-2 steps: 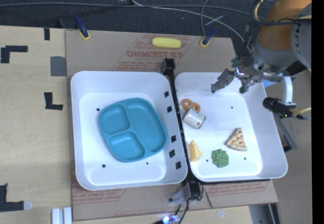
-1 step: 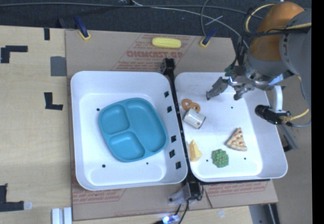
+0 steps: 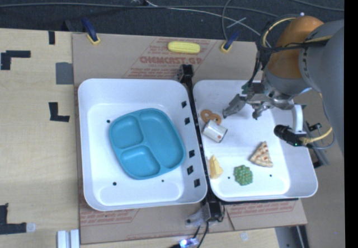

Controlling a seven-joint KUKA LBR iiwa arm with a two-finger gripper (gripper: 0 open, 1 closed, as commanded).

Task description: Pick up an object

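Note:
The right bin [image 3: 291,185] holds several small items: a brown pretzel [image 3: 208,115], a silver can on its side [image 3: 213,131], a yellow wedge [image 3: 215,167], a green broccoli piece [image 3: 243,174] and a pizza slice [image 3: 261,155]. My gripper [image 3: 245,110] hangs over the upper middle of this bin, right of the pretzel and can. It is open, its two dark fingers spread wide with nothing between them. The left finger's tip [image 3: 230,110] points toward the pretzel, a short gap away.
The left bin [image 3: 92,101] holds a blue three-compartment plate [image 3: 146,142]. A yellow corn-like toy [image 3: 183,47] lies on the cardboard behind the bins. A black divider [image 3: 193,124] runs between the bins. Cables loop above the arm.

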